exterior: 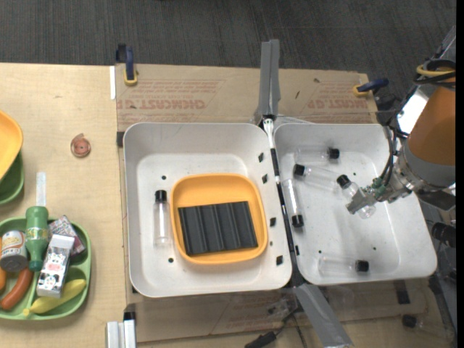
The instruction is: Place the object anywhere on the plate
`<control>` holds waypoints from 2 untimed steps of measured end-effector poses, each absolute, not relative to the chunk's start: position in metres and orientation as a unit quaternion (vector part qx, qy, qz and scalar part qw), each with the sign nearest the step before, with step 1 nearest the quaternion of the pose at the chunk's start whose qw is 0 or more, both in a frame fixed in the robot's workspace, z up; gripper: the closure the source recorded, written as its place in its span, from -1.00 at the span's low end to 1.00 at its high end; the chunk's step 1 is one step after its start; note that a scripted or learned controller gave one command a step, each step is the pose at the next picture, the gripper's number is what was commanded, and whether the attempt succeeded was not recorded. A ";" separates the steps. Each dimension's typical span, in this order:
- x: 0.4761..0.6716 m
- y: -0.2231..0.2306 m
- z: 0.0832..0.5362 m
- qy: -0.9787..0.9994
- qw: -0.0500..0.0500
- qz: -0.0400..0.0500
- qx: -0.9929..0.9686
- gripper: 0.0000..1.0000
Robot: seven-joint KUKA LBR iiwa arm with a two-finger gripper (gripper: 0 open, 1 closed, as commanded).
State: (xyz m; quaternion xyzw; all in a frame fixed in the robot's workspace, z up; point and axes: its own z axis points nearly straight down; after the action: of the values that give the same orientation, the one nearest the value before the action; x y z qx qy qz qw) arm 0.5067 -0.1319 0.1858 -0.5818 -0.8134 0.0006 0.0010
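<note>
Clear vial (pixel 341 266) faint; pincer (pixel 360 206) tips blurred.

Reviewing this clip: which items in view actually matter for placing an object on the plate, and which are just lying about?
Job items:
- orange plate with dark ribbed insert, left bin
- clear black-capped vials in the right bin, e.g. one near the gripper

Lying about:
- vial beside the plate
- green tray of toy food
- yellow bowl
- blue clamps
</note>
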 end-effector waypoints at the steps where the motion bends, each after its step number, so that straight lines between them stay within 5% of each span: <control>1: 0.571 -0.180 0.254 -0.836 0.000 0.001 -0.549 1.00; 2: 0.625 -0.209 0.291 -0.881 -0.002 0.000 -0.474 1.00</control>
State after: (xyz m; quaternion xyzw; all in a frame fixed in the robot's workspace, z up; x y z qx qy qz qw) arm 0.6249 -0.2088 0.2910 -0.4737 -0.8807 0.0004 -0.0017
